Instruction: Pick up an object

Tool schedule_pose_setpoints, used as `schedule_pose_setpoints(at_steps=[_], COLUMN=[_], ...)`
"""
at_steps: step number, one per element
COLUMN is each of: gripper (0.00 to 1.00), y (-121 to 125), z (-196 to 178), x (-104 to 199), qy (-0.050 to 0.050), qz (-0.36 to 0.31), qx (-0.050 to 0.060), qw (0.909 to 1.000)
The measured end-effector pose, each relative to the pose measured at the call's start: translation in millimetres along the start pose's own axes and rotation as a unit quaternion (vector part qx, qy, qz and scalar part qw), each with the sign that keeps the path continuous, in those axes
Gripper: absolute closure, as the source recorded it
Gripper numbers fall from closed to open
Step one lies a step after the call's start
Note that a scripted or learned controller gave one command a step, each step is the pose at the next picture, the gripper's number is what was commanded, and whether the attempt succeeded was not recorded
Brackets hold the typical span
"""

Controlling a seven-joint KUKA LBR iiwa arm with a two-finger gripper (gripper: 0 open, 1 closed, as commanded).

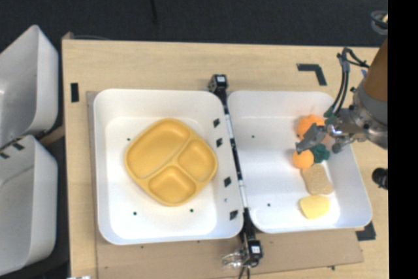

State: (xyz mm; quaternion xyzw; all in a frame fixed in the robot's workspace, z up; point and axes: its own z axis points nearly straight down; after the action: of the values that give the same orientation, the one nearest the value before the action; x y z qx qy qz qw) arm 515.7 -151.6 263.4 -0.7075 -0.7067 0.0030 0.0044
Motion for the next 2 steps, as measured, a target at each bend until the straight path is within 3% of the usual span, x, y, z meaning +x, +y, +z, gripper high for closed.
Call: schedule_pose_setpoints(at_steps=[1, 2], gripper=[0.00, 0.00], y=[2, 0], z=[-6, 37], x=[0, 3], qy=[-0.001, -0.002], qz=[-0.002, 0.000], qx=[-0.006, -0.004], qw=[1.0000, 1.0000])
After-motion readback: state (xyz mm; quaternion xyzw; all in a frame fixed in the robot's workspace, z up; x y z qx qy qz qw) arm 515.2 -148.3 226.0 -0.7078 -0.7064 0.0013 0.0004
